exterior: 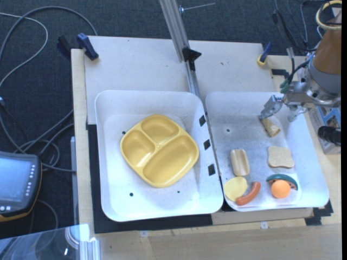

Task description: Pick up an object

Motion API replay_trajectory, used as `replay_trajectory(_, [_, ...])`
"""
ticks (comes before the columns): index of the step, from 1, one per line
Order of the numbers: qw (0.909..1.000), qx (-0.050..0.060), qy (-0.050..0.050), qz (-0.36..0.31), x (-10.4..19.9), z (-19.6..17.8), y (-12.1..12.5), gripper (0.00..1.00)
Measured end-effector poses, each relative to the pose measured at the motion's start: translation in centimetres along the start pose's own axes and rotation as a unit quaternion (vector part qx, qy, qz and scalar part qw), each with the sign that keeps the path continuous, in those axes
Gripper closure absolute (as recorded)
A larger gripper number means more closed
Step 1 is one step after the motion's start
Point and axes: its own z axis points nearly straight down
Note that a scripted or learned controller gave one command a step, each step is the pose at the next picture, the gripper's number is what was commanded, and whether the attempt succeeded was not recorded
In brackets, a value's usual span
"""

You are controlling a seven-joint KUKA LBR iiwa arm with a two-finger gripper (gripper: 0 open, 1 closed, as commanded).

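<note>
The tool (282, 108) hangs over the upper part of the right bin (238, 112), reaching in from three o'clock on a grey arm (325, 64) with an orange band. Its two fingers are spread apart, one toward nine o'clock and one toward three, with nothing between them.

Just below the tool, at its six o'clock, a small tan bread roll (270, 126) lies on the bin floor, close to the left finger; whether they touch cannot be told.

Farther toward six o'clock, a slice of bread (280, 157) lies flat. At its nine o'clock is a hot dog bun (239, 162). Along the bin's lower edge sit a round yellow piece (235, 188), a red sausage (248, 194) touching it, and an orange ball (280, 189) resting against a dark green curved piece (287, 179).

At nine o'clock from the right bin, just beside it, the left bin (108, 145) holds a yellow divided plate (159, 150) with three compartments.

Both bins rest on the pale bench (141, 64). A metal rail (173, 15) runs from twelve o'clock down between the bins.
</note>
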Motion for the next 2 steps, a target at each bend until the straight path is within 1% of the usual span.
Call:
replay_trajectory(1, [1.0000,0.000,0.000,0.000,0.0,0.0,0.0,0.00])
replay_trajectory(2, [1.0000,0.003,0.000,0.000,1.1,5.1,0.1,0.00])
